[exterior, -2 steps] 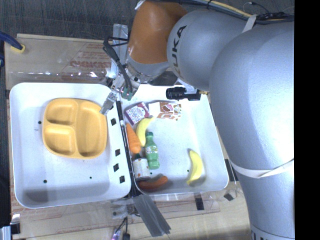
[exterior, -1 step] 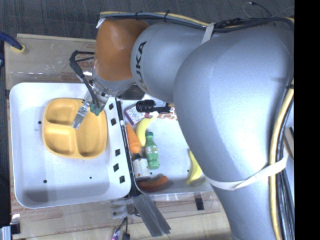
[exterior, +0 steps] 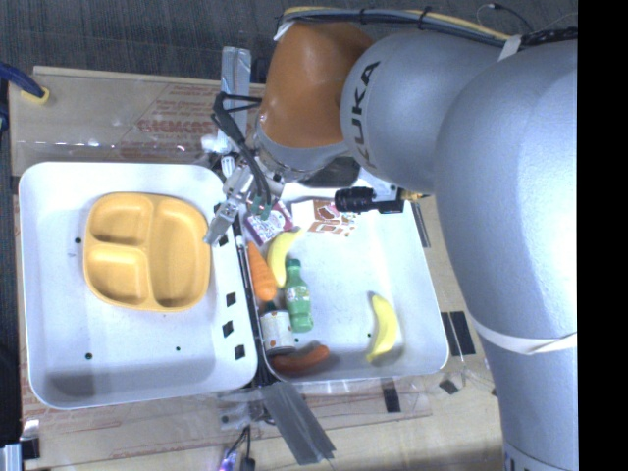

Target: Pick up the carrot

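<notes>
Two white bins (exterior: pixel 59 361) on bench (exterior: pixel 118 106); carrot (exterior: pixel 262 273) in right bin; end effector (exterior: pixel 238 204) state unclear.

Bench top (exterior: pixel 118 106) of pale brown board, printed with faint red lettering, under a clear sheet that glares in a bright band along the far side. Bears 2 shallow white bins side by side: left bin (exterior: pixel 49 361), right bin (exterior: pixel 422 302). Small black squares of tape (exterior: pixel 234 327) on the wall between them. Blue clip (exterior: pixel 25 84) at the far-left corner of the bench. Beyond the bench, dark grey ribbed flooring (exterior: pixel 118 13). Grey metal bracket (exterior: pixel 299 425) at the near edge. Even overhead light, soft shadow in the left bin's near corner.
</notes>
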